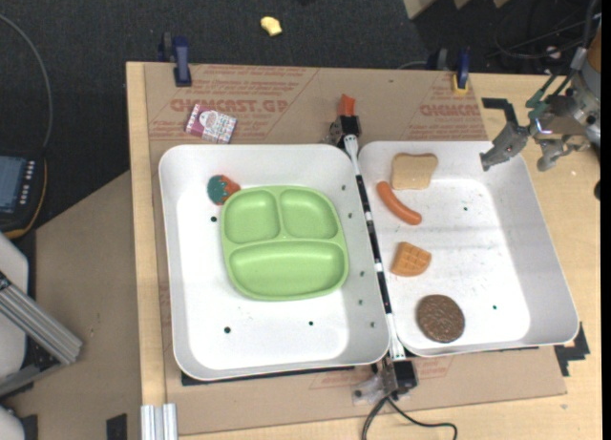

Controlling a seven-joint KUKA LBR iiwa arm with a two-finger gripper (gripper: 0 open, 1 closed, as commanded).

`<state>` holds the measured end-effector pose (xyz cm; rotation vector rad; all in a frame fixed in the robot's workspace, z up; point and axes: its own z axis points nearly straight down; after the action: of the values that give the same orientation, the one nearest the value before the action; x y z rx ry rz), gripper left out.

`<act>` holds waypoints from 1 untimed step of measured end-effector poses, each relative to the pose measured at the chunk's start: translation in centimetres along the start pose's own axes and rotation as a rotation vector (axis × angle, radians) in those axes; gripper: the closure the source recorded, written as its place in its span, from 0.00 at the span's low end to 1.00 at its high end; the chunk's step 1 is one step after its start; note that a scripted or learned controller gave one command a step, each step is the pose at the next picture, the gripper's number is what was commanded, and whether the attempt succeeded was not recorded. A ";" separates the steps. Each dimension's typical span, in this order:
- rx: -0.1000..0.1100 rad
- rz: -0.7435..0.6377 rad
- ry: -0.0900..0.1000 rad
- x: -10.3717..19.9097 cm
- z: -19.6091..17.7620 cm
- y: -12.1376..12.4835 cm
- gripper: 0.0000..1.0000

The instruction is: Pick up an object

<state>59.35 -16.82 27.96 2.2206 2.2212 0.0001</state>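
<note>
- The gripper (524, 143), above the right bin's (535, 238) far right corner, runs off the picture's right edge; its arm is cut away.
- A small round red and green object (222, 188) lies partly behind the green divided plate (284, 241); too small to identify.

One fixed camera looks down aslant over both white bins (191, 333).

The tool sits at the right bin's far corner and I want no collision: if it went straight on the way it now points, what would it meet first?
The tool points down and left, so probably the right bin, its bare floor near the bread slice. Height above the bin is unclear.
</note>
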 end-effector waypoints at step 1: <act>0.007 -0.008 0.005 7.9 13.5 6.3 0.00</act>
<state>65.63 -8.93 14.45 2.2172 2.2367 -0.0022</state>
